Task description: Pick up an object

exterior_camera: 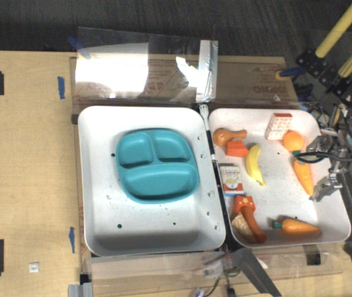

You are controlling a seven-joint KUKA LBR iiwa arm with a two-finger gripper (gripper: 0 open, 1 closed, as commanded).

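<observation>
The pincer (pixel 325 187) hangs at the 3 o'clock edge of the right bin (pixel 343 218), its metal fingers low over the white floor. Whether they are spread or closed, I cannot tell; nothing visible sits between them.

Just beside it, toward 9 o'clock, lies an orange carrot (pixel 304 176), pointing roughly 12 to 6, apart from the other toys. Judging by its look, it is hollow plastic play food: light, stiff, smooth and a bit slippery, tapered toward one end. The best hold is probably across its thicker middle, jaws closing along the 3-to-9 line, so the taper does not squirt it out.

Other candidates share the bin: an orange fruit (pixel 293 140) at 12 o'clock from the carrot, touching or nearly touching a small carton (pixel 279 126); a banana (pixel 254 164) toward the centre; a second carrot (pixel 298 226) at 6 o'clock; a drumstick (pixel 227 135) and a small box (pixel 231 178) along the 9 o'clock wall. The round fruit would likely roll; the flat box offers little to grip.

The left bin (pixel 95 166) holds a teal divided plate (pixel 157 164).
</observation>
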